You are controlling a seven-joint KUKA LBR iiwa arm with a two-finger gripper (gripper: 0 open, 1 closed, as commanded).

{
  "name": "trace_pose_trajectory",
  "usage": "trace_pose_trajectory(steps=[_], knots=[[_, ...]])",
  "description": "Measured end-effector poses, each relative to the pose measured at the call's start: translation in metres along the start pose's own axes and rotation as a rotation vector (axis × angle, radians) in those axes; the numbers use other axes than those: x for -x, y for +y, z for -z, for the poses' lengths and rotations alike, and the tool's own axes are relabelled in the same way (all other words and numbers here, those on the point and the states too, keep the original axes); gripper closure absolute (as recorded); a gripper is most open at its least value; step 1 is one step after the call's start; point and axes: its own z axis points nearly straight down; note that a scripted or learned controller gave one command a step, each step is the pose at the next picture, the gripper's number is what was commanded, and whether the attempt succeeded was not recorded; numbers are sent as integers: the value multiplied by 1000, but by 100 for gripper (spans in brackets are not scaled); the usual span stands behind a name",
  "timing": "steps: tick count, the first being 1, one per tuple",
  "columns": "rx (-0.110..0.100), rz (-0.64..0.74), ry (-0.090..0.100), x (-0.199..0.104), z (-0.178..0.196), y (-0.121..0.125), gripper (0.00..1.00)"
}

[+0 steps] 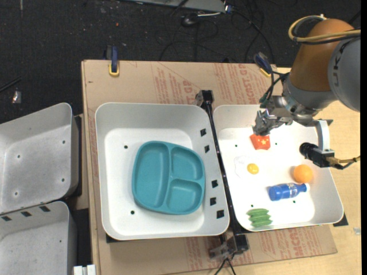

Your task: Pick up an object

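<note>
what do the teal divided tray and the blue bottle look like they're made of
Teal divided tray: probably moulded plastic, smooth with a satin finish, judging by its even colour and soft rounded compartment ridges. Blue bottle: probably plastic too, glossy, with a small highlight on its body and a white cap end; too small to be sure.

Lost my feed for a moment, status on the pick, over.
Pincer down in right bin, right above red block. Grip on it not confirmed. Yellow piece, orange ball, blue bottle lie apart, nothing blocking.

End effector over red block
</note>
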Motion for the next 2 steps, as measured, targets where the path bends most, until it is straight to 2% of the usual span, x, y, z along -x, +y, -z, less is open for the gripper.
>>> trace_pose_trajectory(steps=[1, 2], knots=[[1, -1, -1, 5, 51, 11, 100], [-5, 4, 2, -45, 53, 13, 100]])
